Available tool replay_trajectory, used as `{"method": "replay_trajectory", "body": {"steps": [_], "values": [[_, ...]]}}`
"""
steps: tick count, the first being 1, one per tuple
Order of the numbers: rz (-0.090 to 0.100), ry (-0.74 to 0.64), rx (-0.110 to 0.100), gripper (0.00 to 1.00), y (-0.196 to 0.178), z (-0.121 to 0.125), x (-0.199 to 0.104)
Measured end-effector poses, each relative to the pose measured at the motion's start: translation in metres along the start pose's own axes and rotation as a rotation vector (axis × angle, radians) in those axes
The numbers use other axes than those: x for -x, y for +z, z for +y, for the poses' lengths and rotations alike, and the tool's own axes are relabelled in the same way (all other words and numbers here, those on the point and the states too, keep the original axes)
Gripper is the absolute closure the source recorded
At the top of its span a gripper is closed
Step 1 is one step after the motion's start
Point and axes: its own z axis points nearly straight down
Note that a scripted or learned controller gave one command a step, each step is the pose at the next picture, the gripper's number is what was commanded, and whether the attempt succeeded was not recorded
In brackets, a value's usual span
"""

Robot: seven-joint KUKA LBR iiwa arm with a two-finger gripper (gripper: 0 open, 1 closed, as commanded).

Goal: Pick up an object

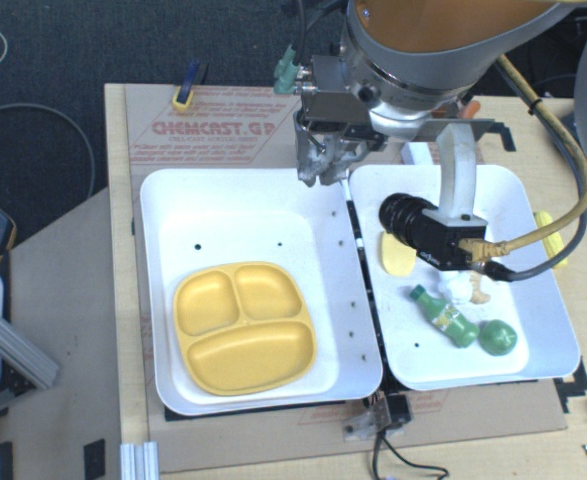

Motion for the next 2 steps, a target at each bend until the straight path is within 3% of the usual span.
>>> {"method": "replay_trajectory", "body": {"steps": [1, 2], "values": [[-0.005, -0.004, -0.013, 1.00, 0.022, 0.000, -0.032], [-0.006, 0.006, -0.014, 1.00, 0.053, 0.000, 0.027]]}}
